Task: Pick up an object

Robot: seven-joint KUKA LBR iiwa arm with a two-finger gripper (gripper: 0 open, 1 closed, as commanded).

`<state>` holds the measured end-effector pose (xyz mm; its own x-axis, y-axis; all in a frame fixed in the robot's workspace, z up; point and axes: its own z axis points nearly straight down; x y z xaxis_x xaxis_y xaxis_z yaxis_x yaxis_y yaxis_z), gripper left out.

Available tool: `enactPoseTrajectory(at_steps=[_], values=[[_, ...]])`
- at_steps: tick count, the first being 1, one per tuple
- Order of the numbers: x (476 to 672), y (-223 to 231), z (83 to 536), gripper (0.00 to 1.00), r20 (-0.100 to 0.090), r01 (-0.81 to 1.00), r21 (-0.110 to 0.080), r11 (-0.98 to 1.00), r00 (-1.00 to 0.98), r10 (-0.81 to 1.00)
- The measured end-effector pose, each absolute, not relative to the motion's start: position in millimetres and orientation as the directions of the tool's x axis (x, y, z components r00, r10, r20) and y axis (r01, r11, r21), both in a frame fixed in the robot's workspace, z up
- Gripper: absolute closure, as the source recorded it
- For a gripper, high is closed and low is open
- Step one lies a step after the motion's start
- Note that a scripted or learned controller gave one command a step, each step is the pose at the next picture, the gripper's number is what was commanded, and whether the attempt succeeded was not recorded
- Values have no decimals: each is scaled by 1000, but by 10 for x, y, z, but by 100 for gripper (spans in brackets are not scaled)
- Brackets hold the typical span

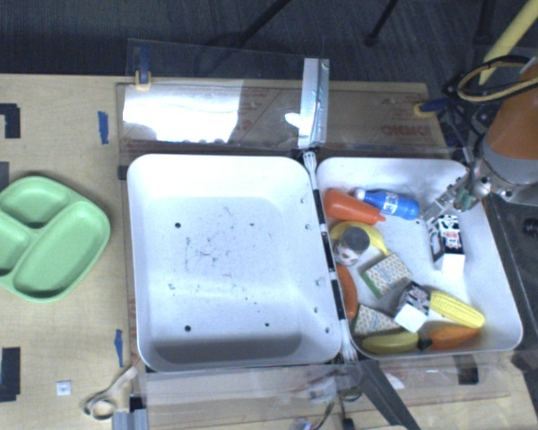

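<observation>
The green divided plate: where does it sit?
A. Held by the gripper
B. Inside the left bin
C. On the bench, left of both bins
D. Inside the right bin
C: the green divided plate rests on the wooden bench, outside and left of the left bin.

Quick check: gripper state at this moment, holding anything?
Gripper: over the right bin, near the blue bottle; open or closed cannot be told, nothing visibly held.

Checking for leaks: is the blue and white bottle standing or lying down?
Lying down. The bottle rests on its side in the right bin, beside the orange carrot.
</observation>
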<state>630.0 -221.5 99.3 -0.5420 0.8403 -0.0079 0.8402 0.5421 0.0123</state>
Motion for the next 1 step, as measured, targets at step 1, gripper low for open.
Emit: enactPoseTrajectory(at_steps=[1], values=[[6300,-2215,993,0,-8,840,12,542,-542,840]])
